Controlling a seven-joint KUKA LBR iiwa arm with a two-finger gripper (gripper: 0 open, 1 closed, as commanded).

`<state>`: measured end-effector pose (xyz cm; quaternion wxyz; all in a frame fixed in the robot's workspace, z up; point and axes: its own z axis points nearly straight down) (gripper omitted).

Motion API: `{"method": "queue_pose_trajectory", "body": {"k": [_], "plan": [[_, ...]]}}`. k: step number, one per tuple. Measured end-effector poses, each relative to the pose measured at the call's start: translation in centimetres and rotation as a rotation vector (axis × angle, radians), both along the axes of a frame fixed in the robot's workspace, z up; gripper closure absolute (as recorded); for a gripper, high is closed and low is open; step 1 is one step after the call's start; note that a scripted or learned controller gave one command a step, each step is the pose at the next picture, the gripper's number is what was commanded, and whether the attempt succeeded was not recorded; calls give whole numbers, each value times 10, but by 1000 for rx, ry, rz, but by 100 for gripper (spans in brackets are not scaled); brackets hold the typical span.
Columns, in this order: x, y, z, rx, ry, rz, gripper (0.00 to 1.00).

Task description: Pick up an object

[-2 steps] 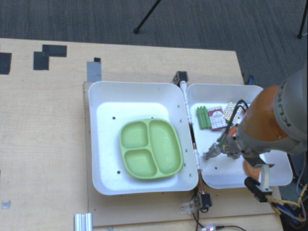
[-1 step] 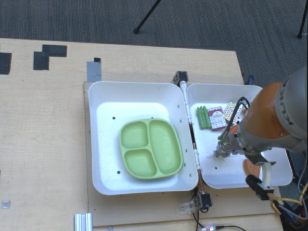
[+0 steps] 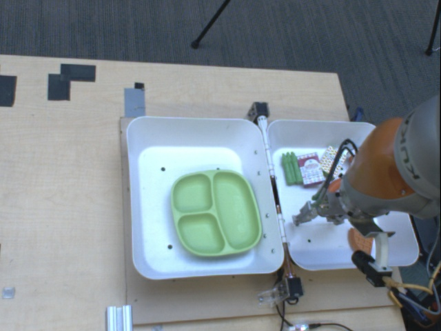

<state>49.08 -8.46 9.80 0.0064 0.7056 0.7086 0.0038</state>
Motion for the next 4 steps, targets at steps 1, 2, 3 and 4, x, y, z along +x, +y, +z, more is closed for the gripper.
{"method": "queue_pose_trajectory", "body": {"k": [1, 2, 3, 4], "plan": [[1, 1, 10, 0, -4, 4, 100], [1, 1, 10, 0, -3, 4, 0], [-2, 2, -11, 3, 8, -3, 0], [0, 2, 0, 2, 2, 1, 100]]}}
